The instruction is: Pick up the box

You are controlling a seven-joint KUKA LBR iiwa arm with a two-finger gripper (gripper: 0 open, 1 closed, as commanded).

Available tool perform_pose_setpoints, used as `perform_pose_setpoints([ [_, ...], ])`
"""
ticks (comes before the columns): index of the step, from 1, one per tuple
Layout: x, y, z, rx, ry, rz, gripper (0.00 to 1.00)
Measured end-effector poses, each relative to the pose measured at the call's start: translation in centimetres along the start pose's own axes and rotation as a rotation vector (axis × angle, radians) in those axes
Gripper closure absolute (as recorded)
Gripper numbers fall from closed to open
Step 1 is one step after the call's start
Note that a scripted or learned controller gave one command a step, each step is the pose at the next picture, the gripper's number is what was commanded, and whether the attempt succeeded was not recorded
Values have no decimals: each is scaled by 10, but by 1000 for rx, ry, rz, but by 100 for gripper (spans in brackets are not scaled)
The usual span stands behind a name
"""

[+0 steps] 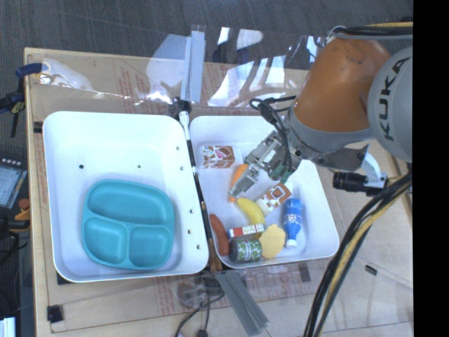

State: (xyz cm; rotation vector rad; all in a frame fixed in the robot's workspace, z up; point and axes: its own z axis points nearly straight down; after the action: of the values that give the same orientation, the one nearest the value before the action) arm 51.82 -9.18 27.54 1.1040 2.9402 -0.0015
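- Claw (pixel 247 177) low over the right bin (pixel 319 220), hanging just above the clutter, angled toward the bin's middle.
- Its fingers look slightly parted with nothing visibly pinched between them; I can't call it a grip on anything.
- Box candidates: a small white-and-brown carton (pixel 217 155) lies flat near the bin's upper left corner, by itself, and a second similar carton (pixel 276 196) sits just under the claw's wrist side, partly hidden.
- The first carton is a little apart from the claw; the second is nearly touching it.
- Around them: a banana (pixel 249 210), an orange carrot-like piece (pixel 240 172), a red sausage-shaped thing (pixel 219 233), a green can (pixel 245 250), a lemon (pixel 273 240) and a blue-and-white bottle (pixel 292 221), all crowded at the bin's near side.
- Left bin (pixel 63 139) holds a teal divided plate (pixel 129 223), well away from the action.
- My read: the carton looks light and stiff-sided, thin cardboard that could dent under a hard squeeze.
- Lying flat, it offers little height, so I'd guess the fingers should straddle its short width across the two long edges.
- The glossy print may be slippery; a grip at the middle seems safest against twisting.
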Motion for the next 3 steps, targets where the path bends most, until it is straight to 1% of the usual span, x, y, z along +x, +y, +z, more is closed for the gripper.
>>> perform_pose_setpoints([
  [1, -75, -44, 75, 3, 4, 18, 0],
  [2, -128, -44, 55, 0, -1, 127, 0],
  [3, -81, -86, 123, 2, 5, 169, 0],
])
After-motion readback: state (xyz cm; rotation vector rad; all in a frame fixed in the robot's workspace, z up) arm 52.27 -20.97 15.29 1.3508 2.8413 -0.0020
